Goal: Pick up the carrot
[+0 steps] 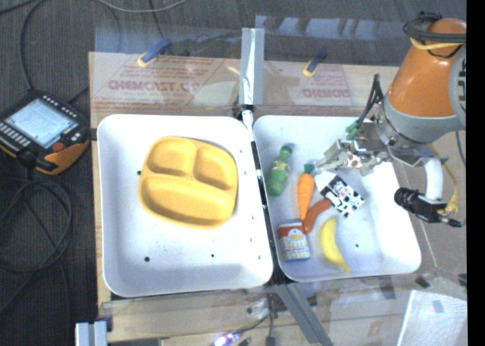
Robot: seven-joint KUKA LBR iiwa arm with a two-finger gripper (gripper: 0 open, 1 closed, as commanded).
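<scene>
You have the surface [106, 79] under everything, a brown board with two shallow white bins side by side on it. The left bin [129, 261] carries a yellow divided tray [189, 180], lying flat near the bin's middle. The right bin [394, 250] holds the small items. The arm [428, 79] comes in from the right, its orange band sitting above the right bin's upper right corner.

The hand [350, 154] hangs over the upper part of the right bin, and you can see its fingers [333, 157] spread apart with nothing between them. It is near the carrot but not touching it.

The carrot [304, 193] lies in the right bin, left of the middle, green top pointing up the frame and tip down. Just left of it you see a green bottle [279, 171], close to the bin's left wall. A yellow banana [331, 243] lies below and right of the carrot. A small can [294, 240] stands near the front, below the carrot's tip. A black and white spotted block [345, 196] sits just right of the carrot, with an orange-red piece [316, 214] between them, touching the carrot's lower end.
</scene>
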